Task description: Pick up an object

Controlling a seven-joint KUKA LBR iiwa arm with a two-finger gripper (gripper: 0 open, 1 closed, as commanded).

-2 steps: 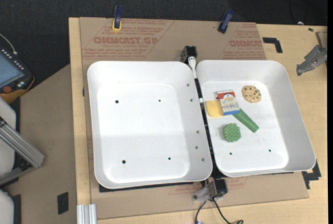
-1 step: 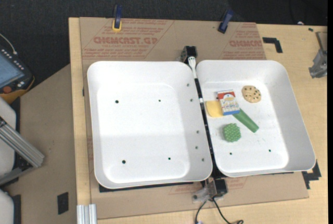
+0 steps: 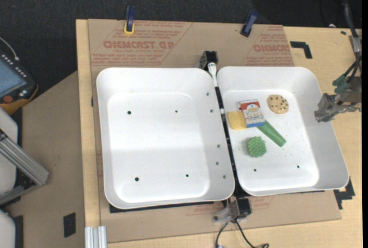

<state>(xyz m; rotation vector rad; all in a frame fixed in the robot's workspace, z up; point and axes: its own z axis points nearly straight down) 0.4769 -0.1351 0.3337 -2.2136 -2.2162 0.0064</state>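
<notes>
**A:** You're looking at the two-finger gripper (image 3: pixel 325 109) sitting at the right rim of the right white plastic bin (image 3: pixel 305 175), out over the bin's right wall. I cannot tell whether it is open or shut; nothing is showing between its tips.

**B:** So where are the objects lying from it?

**A:** All to its left, clustered in the middle of that bin. The round tan cookie with dark chips (image 3: pixel 278 104) is lying nearest, slightly farther back. The green cylindrical stick (image 3: pixel 273 133) is lying left and a little nearer, its long axis running diagonally from far-left to near-right.

**B:** And the rest?

**A:** The red-and-white printed card packet (image 3: pixel 252 113), the yellow block (image 3: pixel 236 121) touching it, and the green knobbly ball (image 3: pixel 256 147) are sitting farther left. You're needing a leftward reach, I'd judge.
</notes>
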